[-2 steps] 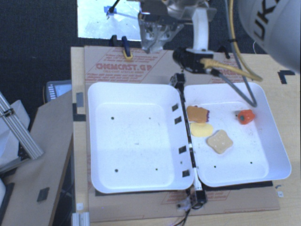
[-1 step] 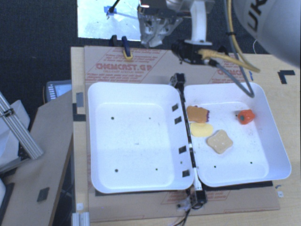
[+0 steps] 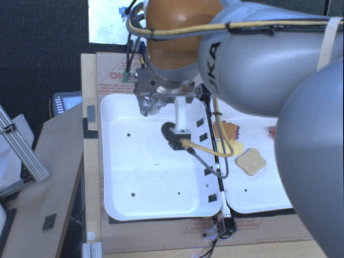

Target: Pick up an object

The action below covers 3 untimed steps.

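My gripper hangs over the far part of the left bin, close to its back wall, under the orange band of the wrist. Nothing shows between or below it on the white floor. The loose objects lie in the right bin: a tan toast-shaped piece, a yellow piece beside it, and an orange-brown piece just behind. The arm hides much of the right bin.
A small red thing peeks out at the arm's edge in the right bin. The divider between the bins runs just right of the gripper. Brown cardboard lies behind the bins and a metal rail at far left.
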Each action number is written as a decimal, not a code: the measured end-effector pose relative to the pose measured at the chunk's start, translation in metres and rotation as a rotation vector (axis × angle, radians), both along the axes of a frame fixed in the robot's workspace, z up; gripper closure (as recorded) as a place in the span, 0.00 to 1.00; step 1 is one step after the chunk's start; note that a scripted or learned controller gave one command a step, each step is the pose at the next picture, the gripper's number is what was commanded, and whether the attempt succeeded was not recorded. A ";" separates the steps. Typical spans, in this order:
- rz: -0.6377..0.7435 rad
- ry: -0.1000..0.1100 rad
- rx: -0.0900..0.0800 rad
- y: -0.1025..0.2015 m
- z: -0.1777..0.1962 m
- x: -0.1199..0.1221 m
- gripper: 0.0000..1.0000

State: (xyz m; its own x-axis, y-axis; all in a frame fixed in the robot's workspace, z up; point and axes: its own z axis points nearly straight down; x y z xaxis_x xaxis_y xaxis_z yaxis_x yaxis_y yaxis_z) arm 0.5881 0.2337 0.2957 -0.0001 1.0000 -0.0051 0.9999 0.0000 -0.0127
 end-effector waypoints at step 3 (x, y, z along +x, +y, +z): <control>0.006 -0.021 0.011 0.002 0.045 0.010 1.00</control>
State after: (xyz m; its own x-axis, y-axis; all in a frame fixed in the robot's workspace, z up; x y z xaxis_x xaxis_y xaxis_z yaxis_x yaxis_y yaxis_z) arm 0.5980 0.2360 0.3406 -0.0064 1.0000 0.0055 0.9999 0.0064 0.0083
